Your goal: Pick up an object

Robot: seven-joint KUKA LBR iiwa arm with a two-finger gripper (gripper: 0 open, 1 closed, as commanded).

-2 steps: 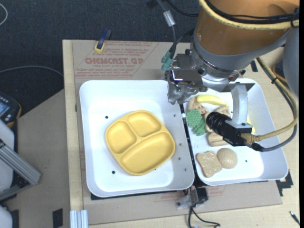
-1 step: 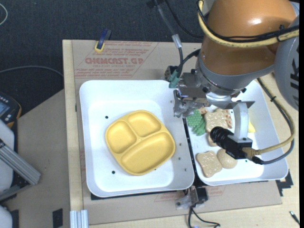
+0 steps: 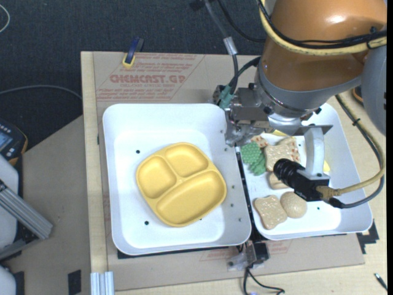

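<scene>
The gripper (image 3: 236,133) hangs low over the wall where the two bins meet. It is at the far left side of the right bin (image 3: 351,165). The big arm blocks much of it, so I cannot tell if it is spread wide or pinched closed. Nothing can be seen held in it.

Just beside the gripper, a bit nearer to us, lies a small green toy (image 3: 252,155). It is bumpy and sits close to the left wall of the right bin. Touching its right side is a tan cracker (image 3: 284,152) with little holes in it. Part of that cracker is under the arm.

Nearer the front of the same bin lies a second cracker (image 3: 270,211). A round tan ball (image 3: 294,205) sits just beside it on the right, and the two touch. All of these small things are bunched in the left half of the right bin.

The arm (image 3: 319,35) is fat and round, orange on top and grey below. It comes in from the right and covers the back of the right bin.

The left bin (image 3: 123,134) holds one thing, a yellow plate (image 3: 181,183) with three parts. It lies flat in the middle of that bin, well apart from the gripper.

Both bins rest on a brown board (image 3: 153,72) with red letters on it. A small blue and yellow clip (image 3: 131,53) sits at the far edge of the board.
</scene>
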